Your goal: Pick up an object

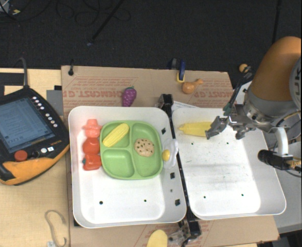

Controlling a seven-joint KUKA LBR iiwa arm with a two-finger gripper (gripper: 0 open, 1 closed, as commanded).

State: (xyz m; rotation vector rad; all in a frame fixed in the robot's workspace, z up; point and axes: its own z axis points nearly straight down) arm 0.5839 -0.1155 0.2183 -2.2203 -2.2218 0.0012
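Note:
A yellow banana-like toy (194,129) lies in the far left corner of the right bin (233,189). My gripper (227,131) hangs just to its right over that bin, open, with nothing between its fingers; the left fingertip (213,131) is close to the toy's right end. The left bin (120,205) holds a green divided plate (122,164) with a yellow corn cob (114,134) and a cookie (144,147) on it. A red and pink figure (91,145) stands left of the plate. A small yellow piece (166,155) lies by the bin's right wall.
Behind the bins on the cardboard sit a purple grape bunch (129,95) and an orange pear-shaped toy (191,86). A yellow lemon (157,237) lies in front of the bins. A teach pendant (22,133) rests on the bench at left.

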